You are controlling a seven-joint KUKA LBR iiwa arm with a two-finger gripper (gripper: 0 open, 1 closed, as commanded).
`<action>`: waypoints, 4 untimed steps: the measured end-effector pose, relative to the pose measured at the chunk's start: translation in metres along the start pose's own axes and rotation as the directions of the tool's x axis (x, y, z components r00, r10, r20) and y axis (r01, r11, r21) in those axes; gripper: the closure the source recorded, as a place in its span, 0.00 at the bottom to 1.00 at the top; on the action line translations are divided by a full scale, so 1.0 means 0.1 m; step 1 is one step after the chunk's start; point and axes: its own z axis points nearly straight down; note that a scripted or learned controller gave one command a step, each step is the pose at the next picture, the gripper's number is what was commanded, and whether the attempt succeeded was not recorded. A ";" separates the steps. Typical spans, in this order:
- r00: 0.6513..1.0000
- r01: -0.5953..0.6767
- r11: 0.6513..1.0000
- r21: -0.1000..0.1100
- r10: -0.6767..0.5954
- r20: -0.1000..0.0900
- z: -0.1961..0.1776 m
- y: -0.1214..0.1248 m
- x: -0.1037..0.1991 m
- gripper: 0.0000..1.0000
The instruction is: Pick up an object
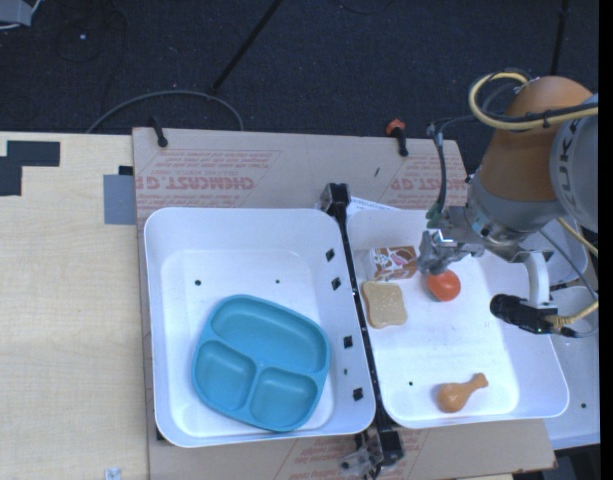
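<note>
My gripper [435, 257] hangs over the back part of the right bin [531, 368], coming in from the right. A small red tomato [445, 287] lies directly under its tip, touching or nearly touching it. To the tomato's left, a slice of toast [386, 305] lies flat on the bin floor. Beside the gripper, a brown and white packet [394, 261] sits behind the toast. A tan drumstick [460, 392] rests near the front edge of the right bin.
The left bin [176, 268] holds a blue divided plate [261, 361]. A black divider rail [349, 298] runs between the two bins. A black cable end [521, 313] from the arm hangs over the right bin's right side.
</note>
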 end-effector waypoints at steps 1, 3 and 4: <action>1.000 0.003 1.000 0.001 -0.003 0.000 -0.22 0.00 -0.01 1.00; 1.000 0.007 1.000 0.007 -0.007 -0.003 -0.09 -0.15 1.01 1.00; 1.000 0.007 1.000 0.006 -0.007 -0.003 -0.21 -0.30 1.46 1.00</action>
